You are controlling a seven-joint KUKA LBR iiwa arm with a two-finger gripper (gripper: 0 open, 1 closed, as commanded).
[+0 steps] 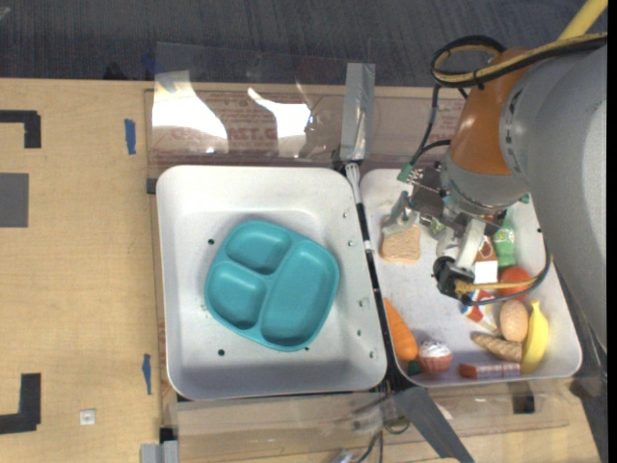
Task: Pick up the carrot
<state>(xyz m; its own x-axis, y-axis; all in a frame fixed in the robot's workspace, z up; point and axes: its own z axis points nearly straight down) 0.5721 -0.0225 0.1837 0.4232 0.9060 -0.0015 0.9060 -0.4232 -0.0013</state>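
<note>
Carrot (400,328) lies at 7 o'clock in the right bin (420,293), along its left wall. Gripper (398,218) hangs at 12 o'clock from it, above bread (402,246) (grip state cannot be told). Probably light, stiff, smooth: grasp across the thick middle.

Left bin (183,201): plate (272,283) in its middle.
Right bin (424,292): carrot (399,328) near-left (along the wall), bread (401,246) far-left, banana (536,340) near-right, egg (514,321) just left of it.

The teal plate (272,283) looked smooth, matt plastic; the left bin (183,210) was smooth, faintly glossy; the carrot (400,331) seemed shiny plastic; the bench (77,258) looked like matt cardboard.
</note>
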